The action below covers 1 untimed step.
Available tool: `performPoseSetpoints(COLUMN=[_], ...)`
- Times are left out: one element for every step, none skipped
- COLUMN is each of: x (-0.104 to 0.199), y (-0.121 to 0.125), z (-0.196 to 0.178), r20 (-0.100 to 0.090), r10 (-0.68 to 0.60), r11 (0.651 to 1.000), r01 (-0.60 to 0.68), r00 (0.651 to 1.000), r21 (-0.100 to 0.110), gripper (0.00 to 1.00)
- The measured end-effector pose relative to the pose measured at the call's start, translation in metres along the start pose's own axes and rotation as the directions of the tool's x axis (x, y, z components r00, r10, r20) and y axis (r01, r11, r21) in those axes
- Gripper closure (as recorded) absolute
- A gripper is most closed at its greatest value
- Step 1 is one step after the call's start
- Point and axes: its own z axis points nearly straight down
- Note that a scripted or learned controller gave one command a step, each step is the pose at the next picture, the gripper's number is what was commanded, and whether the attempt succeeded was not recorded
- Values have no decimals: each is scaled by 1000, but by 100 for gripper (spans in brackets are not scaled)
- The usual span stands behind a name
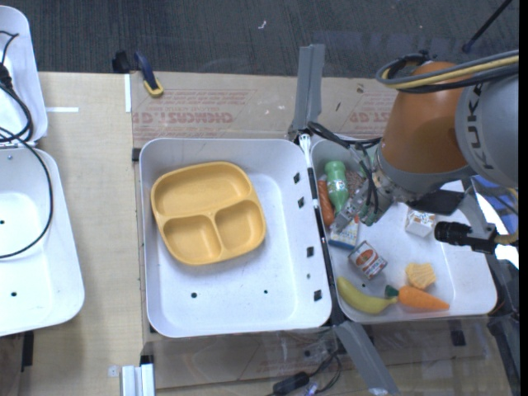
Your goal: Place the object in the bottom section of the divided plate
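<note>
Gripper (360, 207) is down in the right bin (474, 304), over the cluttered far-left corner by the green bottle (335, 177). The big orange wrist covers most of it, so you can't tell from up here whether the fingers are apart or closed, and nothing is clearly sitting between them. I'd treat this as a pick in progress, not a done grab.

The yellow divided plate (208, 213) is in the left bin (231, 304), well apart from the arm, all three sections bare. It sits a bit rotated, so "bottom" isn't totally obvious (my read: one of the two smaller pockets on the near edge, not the long one at the back).

Tips for this step:
- That corner is crowded. Bottle, something orange-red beside it, a small packet just below, all touching or nearly so. Come straight down on one item so you don't drag the neighbours.
- The small can (367, 261), banana (365, 297), carrot (422, 298) and white carton (420, 222) lie more in the open, easier targets if this one slips.
- Lift high enough to clear the wall between the bins before swinging left.
</note>
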Motion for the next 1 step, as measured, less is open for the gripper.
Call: performPoseSetpoints(x=[32], y=[87], z=[0], r20=[2], r10=[213], r11=[977], r01=[-213], r00=[977], r21=[0], gripper=[100])
